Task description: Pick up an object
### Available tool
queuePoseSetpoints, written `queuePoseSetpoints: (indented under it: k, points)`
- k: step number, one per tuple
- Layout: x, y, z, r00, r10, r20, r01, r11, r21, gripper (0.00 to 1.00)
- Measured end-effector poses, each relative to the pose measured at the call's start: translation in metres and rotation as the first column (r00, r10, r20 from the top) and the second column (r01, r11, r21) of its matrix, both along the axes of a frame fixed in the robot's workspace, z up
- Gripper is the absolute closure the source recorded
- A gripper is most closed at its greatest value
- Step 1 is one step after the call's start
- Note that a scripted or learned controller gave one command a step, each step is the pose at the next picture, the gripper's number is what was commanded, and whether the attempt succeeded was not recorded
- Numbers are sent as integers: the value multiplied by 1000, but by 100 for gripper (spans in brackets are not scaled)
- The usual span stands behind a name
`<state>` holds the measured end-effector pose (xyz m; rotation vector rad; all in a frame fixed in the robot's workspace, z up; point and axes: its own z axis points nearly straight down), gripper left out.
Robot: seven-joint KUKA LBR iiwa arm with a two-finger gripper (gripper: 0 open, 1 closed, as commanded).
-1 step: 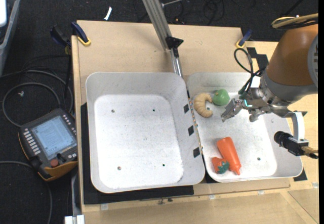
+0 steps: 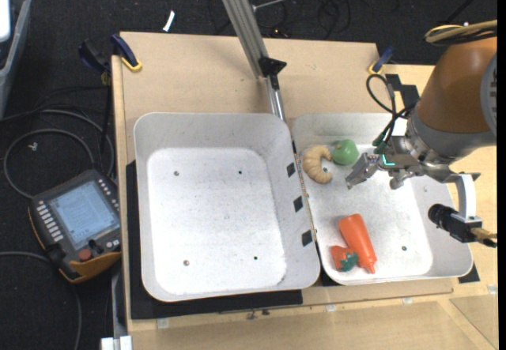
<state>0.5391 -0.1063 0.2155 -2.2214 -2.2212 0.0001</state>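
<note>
The right bin (image 2: 443,265) holds three objects. A tan croissant-shaped toy (image 2: 318,163) lies at its back left, touching a green round toy (image 2: 345,152) beside it. An orange carrot toy (image 2: 357,242) with a green top lies near the bin's front. My gripper (image 2: 378,176) hangs over the middle of the right bin, just right of the green toy and behind the carrot. Its fingers (image 2: 358,175) are spread open with nothing between them.
The left bin (image 2: 150,143) sits beside the right one. A slanted metal pole (image 2: 245,24) comes down to the back edge between the bins. Blue-and-yellow clamps (image 2: 126,52) sit at the bench's back corners. A teach pendant (image 2: 75,218) lies on the floor at left.
</note>
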Motion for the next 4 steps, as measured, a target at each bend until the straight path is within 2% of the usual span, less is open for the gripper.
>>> queuePoseSetpoints:
  k: [1, 2, 3, 4]
  points:
    - [3, -4, -45, 1000, -1, -5, 1, 1000, 0, 0]
    - [-5, 5, -97, 1000, -1, -6, 1, 1000, 1, 0]
    - [-5, 6, -121, 1000, -1, -1, 1, 1000, 0, 0]
    - [-4, 6, -110, 1000, 0, 2, 0, 1000, 0, 100]
